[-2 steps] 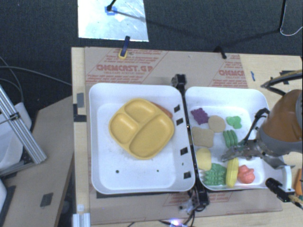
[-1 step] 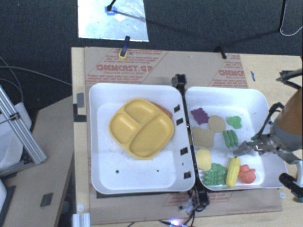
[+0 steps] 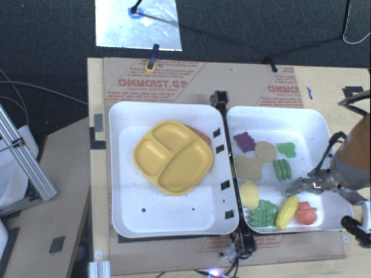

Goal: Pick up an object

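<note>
The left bin (image 3: 124, 172) contains a yellow divided plate (image 3: 173, 157). The right bin (image 3: 316, 120) contains small toy foods: purple grapes (image 3: 244, 141), a tan round piece (image 3: 265, 151), a tan slice (image 3: 249, 168), green beans (image 3: 282, 169), yellow corn (image 3: 287, 211) and a red piece (image 3: 306, 213). The gripper (image 3: 301, 185) sits low over the right bin's near right area, between the beans and the red piece.

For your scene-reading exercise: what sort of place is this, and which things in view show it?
Probably a robotics lab test bench. A robot arm reaches over two white bins set on protective board, one bin holding plastic toy food such as corn, the other a yellow divided plate.
</note>
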`<state>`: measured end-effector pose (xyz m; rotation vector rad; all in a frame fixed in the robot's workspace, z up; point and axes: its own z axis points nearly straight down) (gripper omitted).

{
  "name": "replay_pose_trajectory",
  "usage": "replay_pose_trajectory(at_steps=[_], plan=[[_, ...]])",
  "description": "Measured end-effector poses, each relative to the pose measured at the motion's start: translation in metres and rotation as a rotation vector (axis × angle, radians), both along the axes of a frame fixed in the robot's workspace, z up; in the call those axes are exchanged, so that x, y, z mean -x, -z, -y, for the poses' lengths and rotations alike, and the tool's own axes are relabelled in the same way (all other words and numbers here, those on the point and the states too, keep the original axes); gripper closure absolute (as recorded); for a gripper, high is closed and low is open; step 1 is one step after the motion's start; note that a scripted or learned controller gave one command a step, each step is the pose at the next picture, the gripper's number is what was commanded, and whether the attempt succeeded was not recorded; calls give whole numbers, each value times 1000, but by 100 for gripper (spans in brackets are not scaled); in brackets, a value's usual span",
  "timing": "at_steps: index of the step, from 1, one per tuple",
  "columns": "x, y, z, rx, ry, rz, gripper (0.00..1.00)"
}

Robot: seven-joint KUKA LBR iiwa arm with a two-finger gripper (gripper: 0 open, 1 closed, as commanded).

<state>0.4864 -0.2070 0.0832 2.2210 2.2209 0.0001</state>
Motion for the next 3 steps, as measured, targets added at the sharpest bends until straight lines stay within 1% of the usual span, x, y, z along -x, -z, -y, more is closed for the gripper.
replay_pose_trajectory(at_steps=[1,2,3], plan=[[-1,-12,0,0,-2,3,100],[0,-11,-8,0,-4,1,100],[-1,-37,-71,-2,-9,2,100]])
